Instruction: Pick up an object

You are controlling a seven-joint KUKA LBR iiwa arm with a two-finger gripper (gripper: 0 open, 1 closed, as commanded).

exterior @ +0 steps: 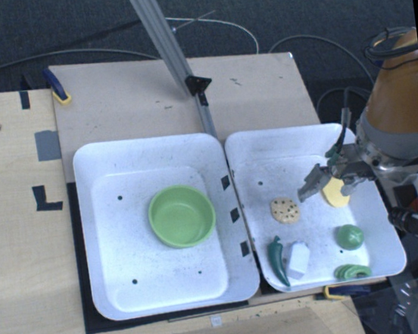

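Camera view: gripper (332, 182), jaws spread apart, hovers over yellow piece (336, 194) at right bin (304, 136), beside cookie (284, 210)

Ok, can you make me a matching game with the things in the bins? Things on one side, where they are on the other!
Things:
1. bowl
2. cookie
3. pepper
4. ball

Places:
A. right bin, near its front left corner
B. alone in the left bin
C. right bin, toward its right side
D. middle of the right bin, left of the gripper

Pairs: 1-B, 2-D, 3-A, 4-C
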